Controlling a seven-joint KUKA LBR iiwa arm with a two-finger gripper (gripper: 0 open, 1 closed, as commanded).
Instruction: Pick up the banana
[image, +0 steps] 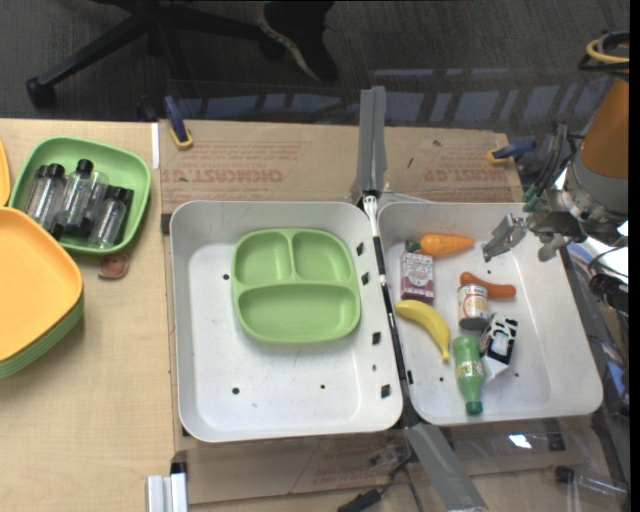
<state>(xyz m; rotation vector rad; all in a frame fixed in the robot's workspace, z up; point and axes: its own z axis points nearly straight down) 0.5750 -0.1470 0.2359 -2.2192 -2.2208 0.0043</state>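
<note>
Green bottle (468, 371) nearest me, banana (426, 323) just left of it, untouched. Gripper (527, 236) above right bin (560, 385), spread open, holding nothing.

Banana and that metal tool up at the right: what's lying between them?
In the camera view, a small can and a red sausage-like piece lie between the banana and the tool; the carrot sits off that line.

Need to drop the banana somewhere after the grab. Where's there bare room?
Left bin: bare floor in front of the green tray and along its left side. Right bin: its right strip is bare. Crowded around the banana, between box, can and bottle.
</note>
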